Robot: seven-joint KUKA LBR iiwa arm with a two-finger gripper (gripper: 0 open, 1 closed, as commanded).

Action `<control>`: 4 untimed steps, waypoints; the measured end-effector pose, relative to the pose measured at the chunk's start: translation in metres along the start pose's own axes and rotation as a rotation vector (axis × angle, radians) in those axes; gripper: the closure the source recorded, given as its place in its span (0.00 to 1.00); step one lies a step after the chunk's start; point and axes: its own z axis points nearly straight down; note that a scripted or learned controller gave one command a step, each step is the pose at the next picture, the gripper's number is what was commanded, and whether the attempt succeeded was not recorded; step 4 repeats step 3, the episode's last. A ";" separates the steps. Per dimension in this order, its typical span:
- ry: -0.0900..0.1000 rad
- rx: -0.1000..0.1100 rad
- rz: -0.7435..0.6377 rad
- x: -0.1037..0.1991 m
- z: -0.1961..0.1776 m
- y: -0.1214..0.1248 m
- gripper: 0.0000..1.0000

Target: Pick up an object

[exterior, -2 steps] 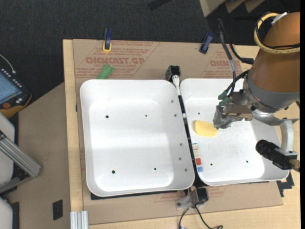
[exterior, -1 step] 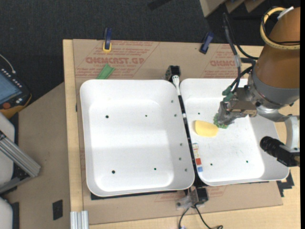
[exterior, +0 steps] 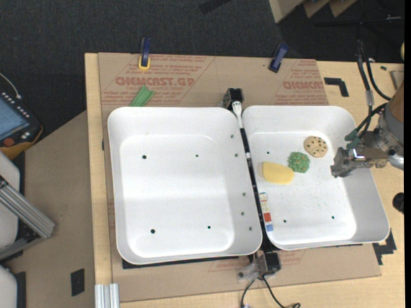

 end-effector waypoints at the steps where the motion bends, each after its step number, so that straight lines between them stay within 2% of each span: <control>1: 0.004 -0.013 -0.022 0.090 -0.058 0.002 1.00; 2: 0.003 -0.005 -0.016 0.136 -0.054 0.000 1.00; 4: 0.002 -0.008 -0.013 0.134 -0.065 0.001 1.00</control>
